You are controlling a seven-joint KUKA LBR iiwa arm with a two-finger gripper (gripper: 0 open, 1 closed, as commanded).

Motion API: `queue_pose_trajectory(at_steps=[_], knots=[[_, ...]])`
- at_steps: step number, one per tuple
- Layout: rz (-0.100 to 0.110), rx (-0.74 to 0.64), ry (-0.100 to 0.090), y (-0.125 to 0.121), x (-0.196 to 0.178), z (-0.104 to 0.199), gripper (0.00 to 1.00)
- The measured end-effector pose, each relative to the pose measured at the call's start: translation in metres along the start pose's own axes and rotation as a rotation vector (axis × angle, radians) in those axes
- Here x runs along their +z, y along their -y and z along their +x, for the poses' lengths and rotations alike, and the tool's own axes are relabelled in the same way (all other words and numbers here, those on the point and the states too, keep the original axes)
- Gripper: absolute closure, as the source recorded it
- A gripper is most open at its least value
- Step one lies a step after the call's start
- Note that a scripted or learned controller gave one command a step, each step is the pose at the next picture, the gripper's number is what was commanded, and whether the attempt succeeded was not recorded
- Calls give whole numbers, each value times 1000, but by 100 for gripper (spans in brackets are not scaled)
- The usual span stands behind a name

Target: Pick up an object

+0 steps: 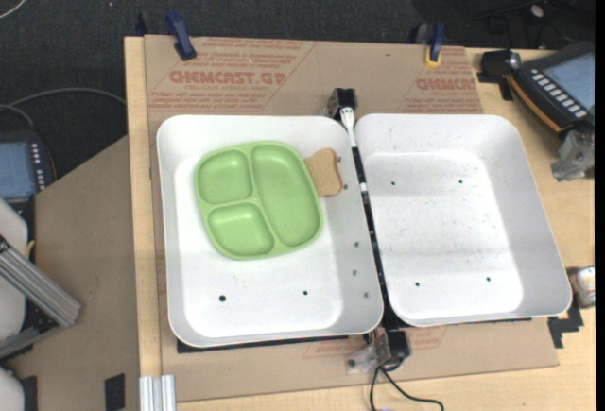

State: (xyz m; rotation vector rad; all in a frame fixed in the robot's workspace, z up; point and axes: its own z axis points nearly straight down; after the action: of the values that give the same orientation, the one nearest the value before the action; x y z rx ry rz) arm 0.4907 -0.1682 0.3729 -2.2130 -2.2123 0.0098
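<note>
Looking at the left bin (189, 305), I am seeing a tan block (325, 172) touching the green divided plate (258, 201) on its right; gripper state I cannot tell.

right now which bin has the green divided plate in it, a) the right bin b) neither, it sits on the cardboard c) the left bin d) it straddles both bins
c, the green divided plate lies inside the left bin, with a small tan block touching its right edge, while the right bin next to it holds no plate.
</note>
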Motion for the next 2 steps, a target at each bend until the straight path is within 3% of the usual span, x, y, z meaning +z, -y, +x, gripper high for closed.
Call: queue_pose_trajectory(at_steps=[1, 2], knots=[[-18, 4, 10, -14, -17, -59, 100], [-34, -2, 14, -17, -173, -55, 100]])
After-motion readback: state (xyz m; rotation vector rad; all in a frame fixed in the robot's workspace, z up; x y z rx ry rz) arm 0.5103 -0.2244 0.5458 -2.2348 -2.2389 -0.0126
